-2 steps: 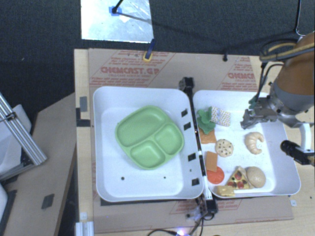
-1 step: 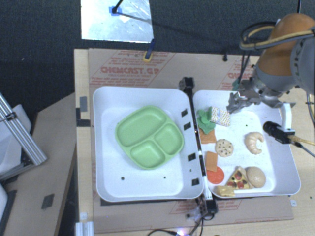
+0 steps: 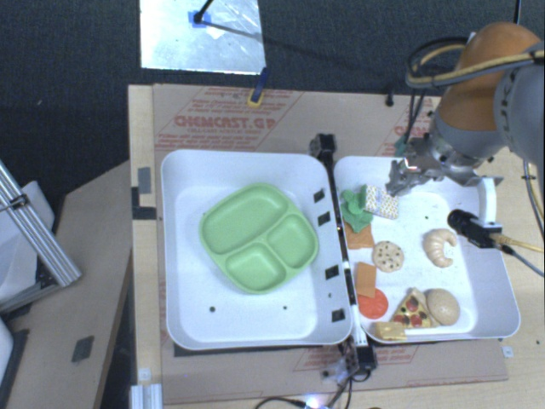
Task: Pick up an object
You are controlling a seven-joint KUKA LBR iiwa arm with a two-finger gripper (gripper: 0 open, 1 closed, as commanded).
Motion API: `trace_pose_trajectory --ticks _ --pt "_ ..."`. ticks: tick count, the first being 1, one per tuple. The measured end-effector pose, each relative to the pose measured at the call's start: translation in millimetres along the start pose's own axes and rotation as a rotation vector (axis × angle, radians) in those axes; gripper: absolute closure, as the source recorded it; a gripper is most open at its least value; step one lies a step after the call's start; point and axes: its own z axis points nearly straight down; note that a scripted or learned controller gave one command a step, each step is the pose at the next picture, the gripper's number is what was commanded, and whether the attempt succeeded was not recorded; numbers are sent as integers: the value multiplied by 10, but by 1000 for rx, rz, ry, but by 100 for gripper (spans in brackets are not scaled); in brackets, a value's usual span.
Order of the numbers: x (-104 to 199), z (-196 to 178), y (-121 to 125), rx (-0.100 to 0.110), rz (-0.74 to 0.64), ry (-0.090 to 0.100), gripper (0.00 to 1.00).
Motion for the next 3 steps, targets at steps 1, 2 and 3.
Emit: trace_pose_trajectory --ticks 1,2,3 --pt "-18 -176 22 0 0 0 100" --pt "-110 -2 -57 2 6 0 100" --pt "-82 -184 -13 0 1 0 100"
